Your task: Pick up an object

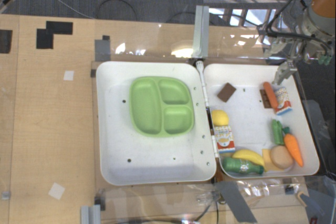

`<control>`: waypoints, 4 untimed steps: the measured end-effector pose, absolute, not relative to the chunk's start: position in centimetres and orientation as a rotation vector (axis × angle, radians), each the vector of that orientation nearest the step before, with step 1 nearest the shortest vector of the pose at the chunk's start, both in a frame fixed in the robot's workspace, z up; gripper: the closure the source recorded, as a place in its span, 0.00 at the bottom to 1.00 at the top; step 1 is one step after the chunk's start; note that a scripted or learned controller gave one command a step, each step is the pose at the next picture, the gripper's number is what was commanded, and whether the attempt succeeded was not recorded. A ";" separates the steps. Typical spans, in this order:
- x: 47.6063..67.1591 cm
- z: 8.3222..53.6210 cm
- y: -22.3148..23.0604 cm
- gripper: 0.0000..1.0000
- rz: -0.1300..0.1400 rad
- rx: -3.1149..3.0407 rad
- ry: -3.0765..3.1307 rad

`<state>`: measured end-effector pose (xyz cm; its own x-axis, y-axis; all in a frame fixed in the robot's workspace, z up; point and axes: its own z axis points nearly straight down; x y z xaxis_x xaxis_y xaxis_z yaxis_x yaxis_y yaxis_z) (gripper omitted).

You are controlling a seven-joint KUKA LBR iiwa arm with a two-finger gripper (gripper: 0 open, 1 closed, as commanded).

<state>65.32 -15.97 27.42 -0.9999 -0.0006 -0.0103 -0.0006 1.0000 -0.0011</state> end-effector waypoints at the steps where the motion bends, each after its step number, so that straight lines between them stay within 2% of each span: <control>1: 66.6 16.2 -20.6 0.00 0.001 0.033 3.140; 2: 66.7 8.8 -20.7 0.00 -0.002 0.100 3.140; 3: 67.3 10.4 -20.5 1.00 -0.007 0.091 3.118; 4: 65.8 26.1 -20.5 1.00 -0.009 0.098 3.112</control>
